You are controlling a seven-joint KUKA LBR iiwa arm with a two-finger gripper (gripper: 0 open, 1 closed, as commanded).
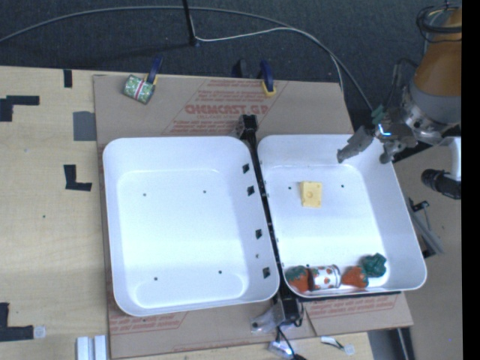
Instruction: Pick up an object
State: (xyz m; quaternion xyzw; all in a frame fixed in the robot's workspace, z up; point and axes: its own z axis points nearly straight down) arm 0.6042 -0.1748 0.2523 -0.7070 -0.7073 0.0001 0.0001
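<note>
While the arm reaches in from the right of the camera view, we see its gripper (369, 144) hanging over the upper right rim of the right bin (390, 223), with the orange band and grey wrist above it near the frame's edge. We make out two dark fingers (352, 148) slanting down and apart, with a gap between them and nothing in that gap, so they look spread, though the parts are small and somewhat blurred, and we offer that reading with some caution. On the floor of the right bin, a yellow cheese-like block (312, 194) lies in the upper middle, well apart from the gripper and lower left of it. Along the bin's bottom wall we find a row of small things close together: a red and green piece (298, 278), a white can with red spots (325, 277), an orange piece (354, 277) and a teal lump (373, 264) just beside it at the right end. We see the left bin (120, 201) side by side with the right one, their inner rims touching along a dark clamp strip (259, 208). Both bins rest on a cardboard sheet (202, 107), and a small green and white item (139, 89) lies on that sheet's upper left corner, well away from the bins.
</note>
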